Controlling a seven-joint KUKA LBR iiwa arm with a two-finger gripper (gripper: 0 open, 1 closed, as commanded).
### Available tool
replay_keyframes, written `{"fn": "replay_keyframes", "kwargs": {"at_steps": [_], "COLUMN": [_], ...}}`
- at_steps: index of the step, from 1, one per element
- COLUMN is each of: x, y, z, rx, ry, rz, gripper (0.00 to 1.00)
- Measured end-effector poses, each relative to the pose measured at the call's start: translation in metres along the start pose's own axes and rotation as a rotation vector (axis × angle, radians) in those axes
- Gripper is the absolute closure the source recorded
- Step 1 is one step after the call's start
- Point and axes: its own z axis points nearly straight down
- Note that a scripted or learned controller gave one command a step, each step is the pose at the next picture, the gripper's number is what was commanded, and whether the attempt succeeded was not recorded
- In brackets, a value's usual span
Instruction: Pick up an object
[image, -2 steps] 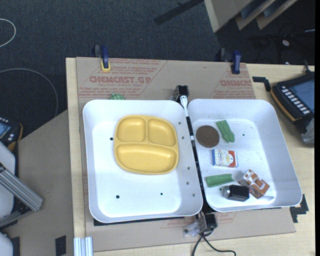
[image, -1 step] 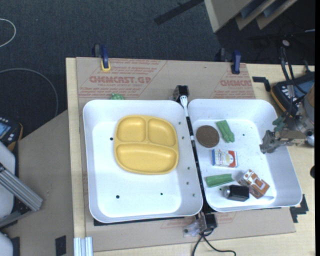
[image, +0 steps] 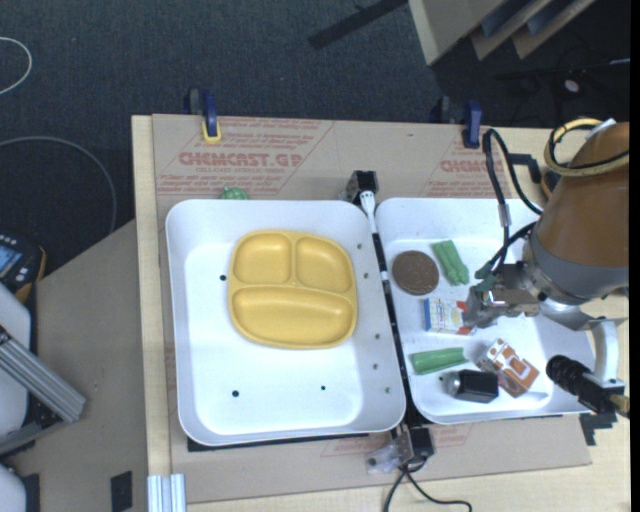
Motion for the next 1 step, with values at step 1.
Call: {"fn": "replay_keyframes", "kwargs": {"at_steps": [1], "x": [0.0168], "y": [0.0014], "z": [-0.1505], "rx": [-0.027], "ry": [-0.005], "rz": [0.0], "gripper": [1.0]}}
